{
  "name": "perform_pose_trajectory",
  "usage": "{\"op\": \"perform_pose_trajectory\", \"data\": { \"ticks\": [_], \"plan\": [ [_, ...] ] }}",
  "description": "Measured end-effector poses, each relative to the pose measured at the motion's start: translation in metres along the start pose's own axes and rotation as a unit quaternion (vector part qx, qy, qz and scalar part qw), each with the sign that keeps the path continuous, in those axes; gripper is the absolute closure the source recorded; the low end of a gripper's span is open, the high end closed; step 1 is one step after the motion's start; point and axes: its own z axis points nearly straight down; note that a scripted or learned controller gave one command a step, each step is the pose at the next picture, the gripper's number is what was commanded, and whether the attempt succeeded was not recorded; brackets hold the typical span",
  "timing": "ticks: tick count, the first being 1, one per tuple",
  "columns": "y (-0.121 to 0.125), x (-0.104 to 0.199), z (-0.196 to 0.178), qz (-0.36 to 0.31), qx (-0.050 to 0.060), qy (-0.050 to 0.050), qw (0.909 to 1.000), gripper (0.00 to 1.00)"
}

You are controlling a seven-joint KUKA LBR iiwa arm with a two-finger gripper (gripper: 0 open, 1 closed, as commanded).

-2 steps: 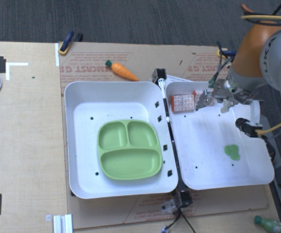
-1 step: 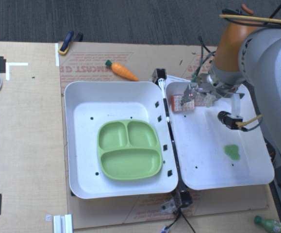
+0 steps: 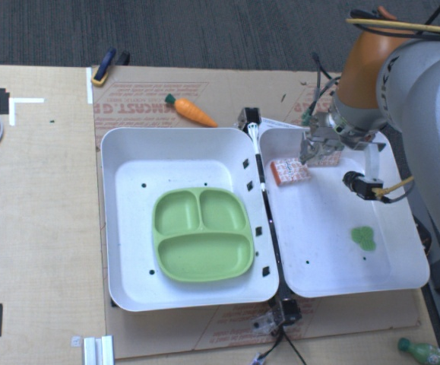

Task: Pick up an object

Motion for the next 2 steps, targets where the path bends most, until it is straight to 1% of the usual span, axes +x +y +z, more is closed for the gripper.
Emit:
{"op": "perform_pose_trajectory", "data": {
  "ticks": [1,2],
  "plan": [
    [0.000,0.000,0.000,0.000,0.000,0.000,1.0000,0.00],
    [-0.019,-0.002,0.025,-0.131,-0.005,0.000,0.9914,0.00]
  ]
}}
